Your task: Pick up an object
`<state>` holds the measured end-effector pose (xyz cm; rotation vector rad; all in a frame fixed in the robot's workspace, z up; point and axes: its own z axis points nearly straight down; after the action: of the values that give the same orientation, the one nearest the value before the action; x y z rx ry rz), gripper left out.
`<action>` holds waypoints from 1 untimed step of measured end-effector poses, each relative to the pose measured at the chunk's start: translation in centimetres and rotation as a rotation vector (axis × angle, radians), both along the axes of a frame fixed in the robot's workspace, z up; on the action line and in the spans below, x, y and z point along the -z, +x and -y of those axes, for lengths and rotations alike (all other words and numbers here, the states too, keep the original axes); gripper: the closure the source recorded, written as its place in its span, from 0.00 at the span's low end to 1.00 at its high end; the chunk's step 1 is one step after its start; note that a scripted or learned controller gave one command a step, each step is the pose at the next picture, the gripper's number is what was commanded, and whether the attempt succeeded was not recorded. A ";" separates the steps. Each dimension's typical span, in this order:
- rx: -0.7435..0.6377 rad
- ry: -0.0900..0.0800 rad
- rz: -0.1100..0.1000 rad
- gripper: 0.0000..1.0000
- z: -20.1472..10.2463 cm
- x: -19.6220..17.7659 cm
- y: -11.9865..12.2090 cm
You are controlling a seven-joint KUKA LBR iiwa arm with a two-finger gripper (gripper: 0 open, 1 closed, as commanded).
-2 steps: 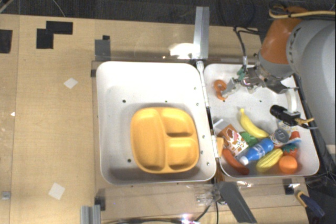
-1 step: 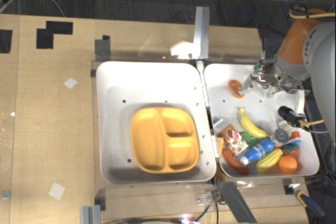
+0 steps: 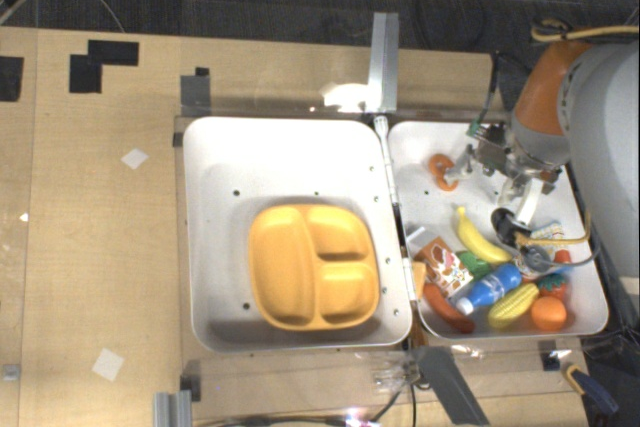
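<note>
My gripper (image 3: 468, 159) hangs low over the far part of the right bin (image 3: 400, 177), below the arm's orange band (image 3: 540, 101). A small orange ring-shaped toy (image 3: 441, 168) lies just left of it, close to or touching it. Nearer the front lie a yellow banana (image 3: 477, 235), a blue bottle (image 3: 488, 287), a brown snack box (image 3: 444, 265), a green piece (image 3: 475, 266), a red piece (image 3: 445, 306), a yellow fruit (image 3: 513, 303) and an orange ball (image 3: 548, 313). Nothing is visibly held.
The left bin (image 3: 215, 165) holds a yellow divided plate (image 3: 313, 265) towards its front. A metal post (image 3: 384, 65) stands behind the wall between the two bins. The objects crowd the right bin's front half.
</note>
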<state>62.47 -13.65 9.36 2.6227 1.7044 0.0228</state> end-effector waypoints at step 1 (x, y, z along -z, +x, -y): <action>0.032 0.005 -0.020 0.00 5.2 0.2 3.5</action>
<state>65.92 -18.88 9.12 2.6624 1.6702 0.0007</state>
